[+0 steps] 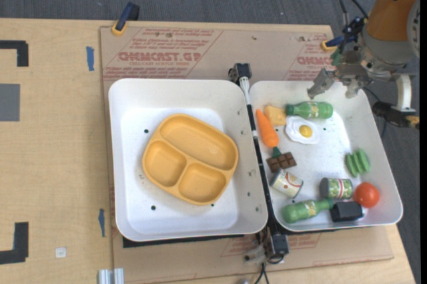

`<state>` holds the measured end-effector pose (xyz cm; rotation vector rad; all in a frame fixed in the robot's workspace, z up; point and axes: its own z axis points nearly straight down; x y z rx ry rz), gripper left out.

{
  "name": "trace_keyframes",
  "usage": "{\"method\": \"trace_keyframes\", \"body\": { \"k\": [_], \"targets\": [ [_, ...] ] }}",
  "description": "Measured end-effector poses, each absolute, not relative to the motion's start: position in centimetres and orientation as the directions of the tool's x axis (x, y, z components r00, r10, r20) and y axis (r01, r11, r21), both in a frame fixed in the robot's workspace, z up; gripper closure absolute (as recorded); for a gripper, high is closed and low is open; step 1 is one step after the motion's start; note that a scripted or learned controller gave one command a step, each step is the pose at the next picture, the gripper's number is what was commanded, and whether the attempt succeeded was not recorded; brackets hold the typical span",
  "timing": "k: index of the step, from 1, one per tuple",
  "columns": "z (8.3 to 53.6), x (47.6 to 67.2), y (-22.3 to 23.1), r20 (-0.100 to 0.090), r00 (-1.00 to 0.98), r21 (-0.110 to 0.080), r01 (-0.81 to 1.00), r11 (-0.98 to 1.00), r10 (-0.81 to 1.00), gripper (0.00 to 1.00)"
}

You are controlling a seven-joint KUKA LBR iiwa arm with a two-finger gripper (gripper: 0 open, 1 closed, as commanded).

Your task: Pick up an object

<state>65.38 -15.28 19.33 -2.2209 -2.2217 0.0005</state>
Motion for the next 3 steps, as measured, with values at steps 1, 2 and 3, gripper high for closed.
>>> {"method": "trace_keyframes", "body": {
  "k": [1,2,3],
  "targets": [
    [8.6,60.6,-14.1,-0.001,-0.024,0.002,1.0,0.024,1.0,0.0],
    [8.5,47.9,-11.3,0.0,-0.048,0.001,0.999,0.048,0.999,0.0],
    [8.5,48.0,-19.4,0.001,-0.28,0.002,0.96,0.28,0.96,0.0]
  ]
}}
